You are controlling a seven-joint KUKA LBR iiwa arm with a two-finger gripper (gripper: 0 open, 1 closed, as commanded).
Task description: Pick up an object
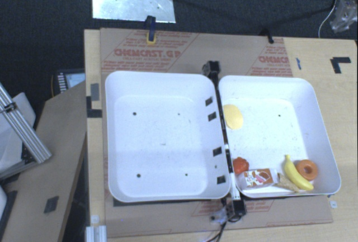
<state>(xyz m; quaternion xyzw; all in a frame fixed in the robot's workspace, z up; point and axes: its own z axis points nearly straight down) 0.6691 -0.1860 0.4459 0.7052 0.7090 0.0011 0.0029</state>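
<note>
Along the near edge of the right bin (313, 101) you see a banana (295, 172) to pick. You cannot tell the pincer's state. Next, reach down there.

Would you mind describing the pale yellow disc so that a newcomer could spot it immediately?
Start at the right-hand shallow white bin. Against its left wall, about halfway up, lies a flat, pale yellow oval disc, alone on the bin floor. The yellow banana, orange ring, small red object and printed packet are clustered along the near edge; the disc sits apart and is paler.
</note>
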